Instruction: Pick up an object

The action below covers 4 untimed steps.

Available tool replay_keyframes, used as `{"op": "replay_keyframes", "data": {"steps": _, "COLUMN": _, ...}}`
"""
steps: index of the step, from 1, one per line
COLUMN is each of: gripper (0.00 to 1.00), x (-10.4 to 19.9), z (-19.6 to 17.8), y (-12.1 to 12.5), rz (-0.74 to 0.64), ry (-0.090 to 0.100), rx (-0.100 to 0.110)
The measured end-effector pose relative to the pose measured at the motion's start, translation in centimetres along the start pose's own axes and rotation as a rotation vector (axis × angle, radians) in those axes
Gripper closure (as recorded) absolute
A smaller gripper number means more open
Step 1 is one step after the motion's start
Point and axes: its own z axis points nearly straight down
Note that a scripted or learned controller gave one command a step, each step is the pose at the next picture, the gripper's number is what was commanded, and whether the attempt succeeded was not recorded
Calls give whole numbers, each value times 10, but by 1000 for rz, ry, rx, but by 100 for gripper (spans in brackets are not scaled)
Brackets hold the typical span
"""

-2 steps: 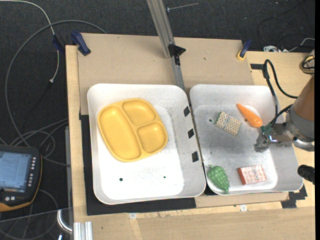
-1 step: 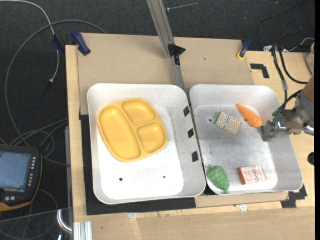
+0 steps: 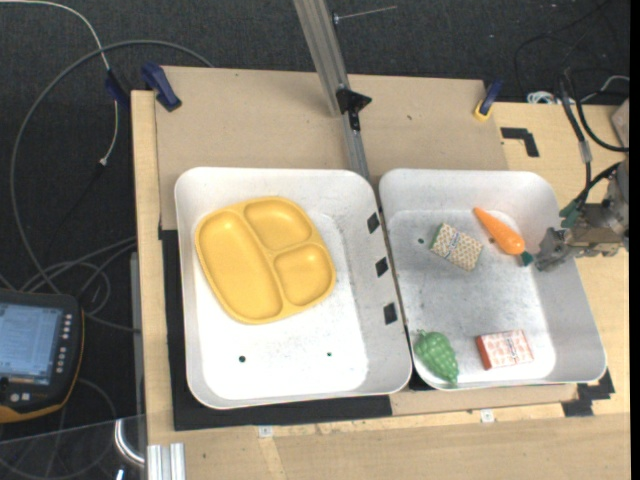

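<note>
The bench [image 3: 260, 108] fills the middle of the frame, its bare top showing widest along the upper part. On it sit two shallow white bins side by side, their inner rims touching near the centre. The left bin [image 3: 290, 368] holds a yellow divided plate [image 3: 264, 258] in its upper left part, close to the bin's upper and left rims; the bin floor below and to the right of the plate is open. The right bin [image 3: 470, 298] has its things spread toward the edges, leaving open floor in its middle. A red box [image 3: 504, 349] lies near the lower rim at the lower right. A green leafy toy [image 3: 437, 357] sits at the lower left corner, against the rim. A patterned block [image 3: 456, 246] lies in the upper middle, well apart from both. An orange carrot [image 3: 499, 230] lies tilted in the upper right, just beside the bin's right rim. The gripper [image 3: 548, 255] reaches in over that right rim at the right of the frame, its tip close to the carrot's lower end; whether its fingers are apart or together cannot be told.
</note>
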Motion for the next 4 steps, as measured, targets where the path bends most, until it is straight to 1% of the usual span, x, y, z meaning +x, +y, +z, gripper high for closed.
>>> {"op": "replay_keyframes", "data": {"steps": 1, "gripper": 100, "x": 49, "z": -9, "y": 24, "rz": -6, "ry": 4, "rx": 3}}
{"op": "replay_keyframes", "data": {"steps": 3, "gripper": 100, "x": 146, "z": 14, "y": 74, "rz": -5, "ry": 3, "rx": 5}}
{"op": "replay_keyframes", "data": {"steps": 4, "gripper": 100, "x": 194, "z": 3, "y": 93, "rz": -5, "ry": 4, "rx": 3}}
